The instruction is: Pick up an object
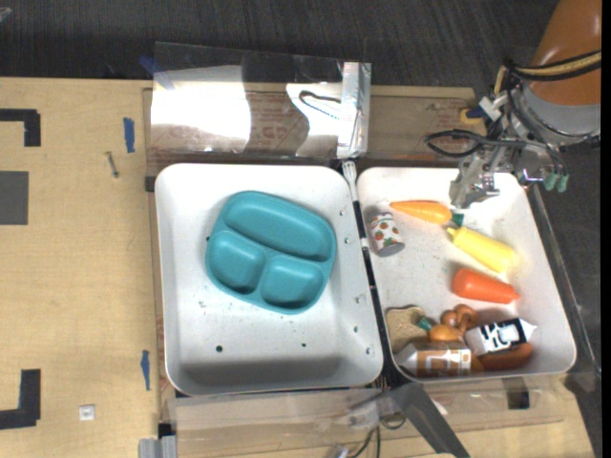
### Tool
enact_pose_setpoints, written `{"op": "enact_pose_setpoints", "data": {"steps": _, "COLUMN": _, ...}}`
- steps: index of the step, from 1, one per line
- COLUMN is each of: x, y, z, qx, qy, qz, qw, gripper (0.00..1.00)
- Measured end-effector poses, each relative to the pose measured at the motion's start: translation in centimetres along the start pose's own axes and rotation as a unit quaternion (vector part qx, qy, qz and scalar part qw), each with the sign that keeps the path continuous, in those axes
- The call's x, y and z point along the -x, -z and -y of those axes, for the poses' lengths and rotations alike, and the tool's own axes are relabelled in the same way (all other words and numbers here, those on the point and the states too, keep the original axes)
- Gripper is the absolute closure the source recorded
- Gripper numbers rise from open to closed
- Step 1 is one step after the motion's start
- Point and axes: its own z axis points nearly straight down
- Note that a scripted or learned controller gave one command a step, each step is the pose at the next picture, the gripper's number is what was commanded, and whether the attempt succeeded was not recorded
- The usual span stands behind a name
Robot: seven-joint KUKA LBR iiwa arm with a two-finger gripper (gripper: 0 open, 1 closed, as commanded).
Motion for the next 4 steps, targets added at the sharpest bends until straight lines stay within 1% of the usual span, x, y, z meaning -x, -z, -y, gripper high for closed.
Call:
{"op": "enact_pose_setpoints", "data": {"steps": 1, "x": 4.3, "y": 1.8, "z": -2.1, "qx": 0.0, "qy": -0.04, "qz": -0.004, "qw": 0.9992, "gripper": 1.0}}
{"op": "enact_pose_setpoints", "data": {"steps": 2, "x": 0.2, "y": -6.4, "z": -4.5, "qx": 0.001, "qy": 0.005, "qz": -0.011, "qw": 0.9999, "gripper": 1.0}}
{"op": "enact_pose_setpoints", "data": {"steps": 3, "x": 4.6, "y": -0.9, "z": -5.9, "qx": 0.001, "qy": 0.054, "qz": -0.003, "qw": 0.9985, "gripper": 1.0}}
{"op": "enact_pose_setpoints", "data": {"steps": 4, "x": 5.2, "y": -5.7, "z": 0.4, "qx": 0.001, "qy": 0.112, "qz": -0.008, "qw": 0.9937, "gripper": 1.0}}
